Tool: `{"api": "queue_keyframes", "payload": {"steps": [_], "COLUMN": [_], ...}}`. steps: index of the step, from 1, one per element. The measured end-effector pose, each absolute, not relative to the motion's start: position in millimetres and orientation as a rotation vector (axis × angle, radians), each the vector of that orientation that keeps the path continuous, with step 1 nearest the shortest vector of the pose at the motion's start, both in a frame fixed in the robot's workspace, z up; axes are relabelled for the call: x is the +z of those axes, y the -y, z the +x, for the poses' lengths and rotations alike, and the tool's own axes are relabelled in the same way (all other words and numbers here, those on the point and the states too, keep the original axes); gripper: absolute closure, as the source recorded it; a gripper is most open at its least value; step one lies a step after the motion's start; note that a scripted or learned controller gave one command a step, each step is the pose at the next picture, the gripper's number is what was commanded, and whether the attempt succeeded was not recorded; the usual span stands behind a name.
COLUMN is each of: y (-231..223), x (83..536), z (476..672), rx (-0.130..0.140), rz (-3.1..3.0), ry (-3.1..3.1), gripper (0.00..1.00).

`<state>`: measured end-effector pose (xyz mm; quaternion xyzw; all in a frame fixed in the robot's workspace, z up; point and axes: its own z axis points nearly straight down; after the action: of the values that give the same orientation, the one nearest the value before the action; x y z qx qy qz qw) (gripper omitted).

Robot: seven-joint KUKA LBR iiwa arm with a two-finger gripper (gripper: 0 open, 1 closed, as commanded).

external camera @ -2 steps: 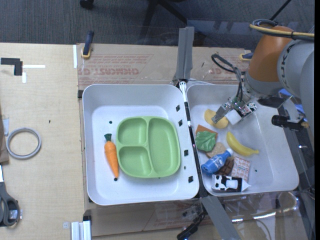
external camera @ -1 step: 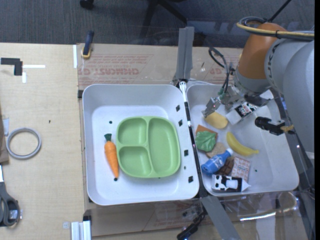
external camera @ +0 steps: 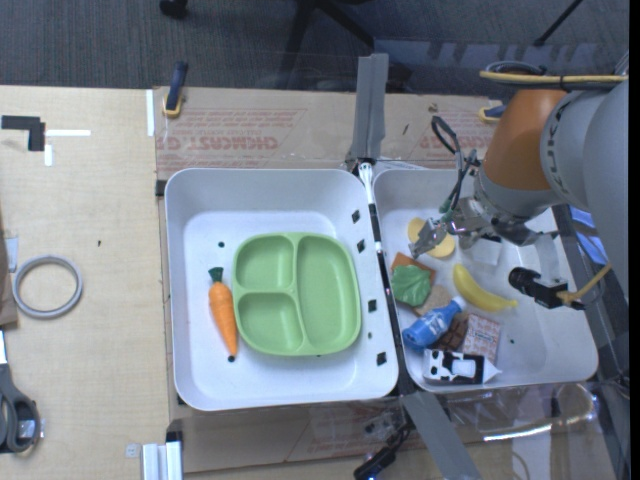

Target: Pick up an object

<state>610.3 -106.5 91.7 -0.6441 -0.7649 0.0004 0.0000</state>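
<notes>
Claw hovers over a pale yellow round piece.

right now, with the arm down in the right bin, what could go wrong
The pincer sits low over a tight cluster: the yellow round piece, the green leafy toy and the banana lie close together, so it may nudge neighbours or catch two. It is also near the divider wall between bins and might scrape it.

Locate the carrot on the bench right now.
The carrot lies in the left white bin, on the bin floor just left of the green divided plate, its leafy end pointing away from the camera.
</notes>
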Motion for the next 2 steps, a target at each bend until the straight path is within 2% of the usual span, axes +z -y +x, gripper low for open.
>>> {"api": "queue_keyframes", "payload": {"steps": [1, 2], "y": [107.3, 107.3], "x": [100.8, 100.7], "z": [610.5, 610.4], "rx": [0.003, 0.003], "rz": [-2.022, -2.022], "ry": [2.405, 2.405], "gripper": [1.00, 0.00]}}
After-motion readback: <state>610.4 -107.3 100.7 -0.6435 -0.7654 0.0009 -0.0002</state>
